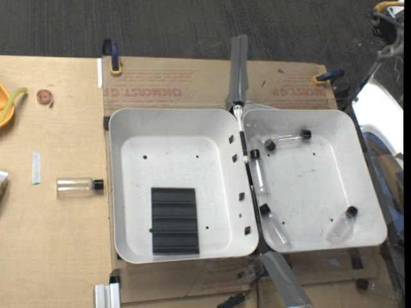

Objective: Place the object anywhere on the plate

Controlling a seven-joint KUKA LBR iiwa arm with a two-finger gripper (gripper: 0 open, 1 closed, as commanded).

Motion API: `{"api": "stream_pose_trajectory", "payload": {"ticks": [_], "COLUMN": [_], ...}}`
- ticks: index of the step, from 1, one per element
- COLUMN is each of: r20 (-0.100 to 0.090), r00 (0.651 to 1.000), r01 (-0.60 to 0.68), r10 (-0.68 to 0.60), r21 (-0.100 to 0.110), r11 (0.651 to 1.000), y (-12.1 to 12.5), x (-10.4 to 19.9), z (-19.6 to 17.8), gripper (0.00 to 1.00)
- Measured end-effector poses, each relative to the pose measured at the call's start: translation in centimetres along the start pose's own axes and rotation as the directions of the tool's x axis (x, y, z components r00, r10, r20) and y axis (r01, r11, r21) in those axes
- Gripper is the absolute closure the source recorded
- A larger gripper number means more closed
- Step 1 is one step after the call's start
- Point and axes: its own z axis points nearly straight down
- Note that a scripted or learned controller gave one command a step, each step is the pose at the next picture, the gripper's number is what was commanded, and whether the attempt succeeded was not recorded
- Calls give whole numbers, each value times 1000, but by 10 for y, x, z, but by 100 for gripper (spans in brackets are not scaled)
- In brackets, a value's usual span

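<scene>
A black ridged plate [174, 221] lies flat on the floor of the left bin [128, 140], near its front edge. Several clear plastic bottles with black caps lie in the right bin [359, 146]. One bottle [287, 140] rests near the back wall. Another [259, 175] runs along the left wall, a third [273, 228] sits in the front left corner, and one more [340, 226] is at the front right. Part of the arm [384, 111] stands beyond the right bin's right rim.
On the wooden bench left of the bins lie a loose clear bottle [77, 185], a white strip [36, 169], a small red disc [43, 96] and an orange bowl [4, 111]. Clamps [110, 56] hold the cardboard behind the bins.
</scene>
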Motion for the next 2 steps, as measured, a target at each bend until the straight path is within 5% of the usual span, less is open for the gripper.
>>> {"api": "stream_pose_trajectory", "payload": {"ticks": [1, 2], "r20": [0, 0], "r00": [1000, 1000], "r01": [-21, -26], "r10": [21, 26], "r21": [0, 0], "r11": [1000, 1000], "y": [49, 26], "x": [-62, -3], "z": [-1, 0], "gripper": [0, 0]}}
